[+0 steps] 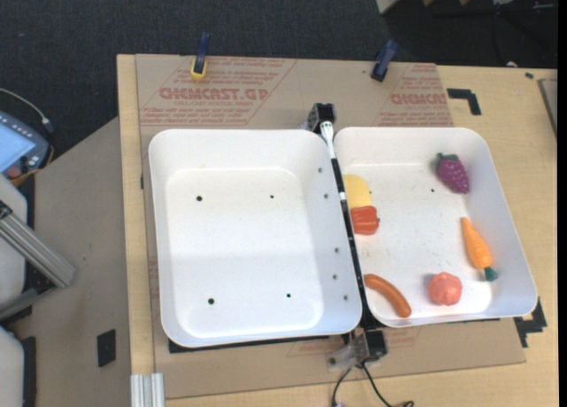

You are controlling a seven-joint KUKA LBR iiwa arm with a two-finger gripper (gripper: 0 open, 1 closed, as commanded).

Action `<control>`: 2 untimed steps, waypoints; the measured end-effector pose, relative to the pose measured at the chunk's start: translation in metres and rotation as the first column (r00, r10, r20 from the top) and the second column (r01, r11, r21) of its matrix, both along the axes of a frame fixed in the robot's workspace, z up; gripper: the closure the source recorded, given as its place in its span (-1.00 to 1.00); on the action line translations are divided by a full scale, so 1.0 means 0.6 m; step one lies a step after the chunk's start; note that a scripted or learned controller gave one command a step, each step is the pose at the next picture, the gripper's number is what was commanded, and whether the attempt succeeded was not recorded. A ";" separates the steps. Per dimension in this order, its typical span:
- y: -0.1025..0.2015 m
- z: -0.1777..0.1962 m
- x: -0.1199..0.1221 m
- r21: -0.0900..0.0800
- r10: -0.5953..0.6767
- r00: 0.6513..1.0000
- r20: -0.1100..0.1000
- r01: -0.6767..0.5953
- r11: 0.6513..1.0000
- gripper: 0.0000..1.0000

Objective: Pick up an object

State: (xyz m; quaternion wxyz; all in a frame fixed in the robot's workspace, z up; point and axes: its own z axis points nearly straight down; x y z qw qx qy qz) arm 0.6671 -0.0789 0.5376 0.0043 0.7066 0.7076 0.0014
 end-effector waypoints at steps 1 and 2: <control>0.013 -0.003 -0.001 0.003 -0.001 1.000 -0.006 0.001 1.000 1.00; 0.026 -0.003 -0.001 0.003 -0.001 1.000 -0.007 0.001 1.000 1.00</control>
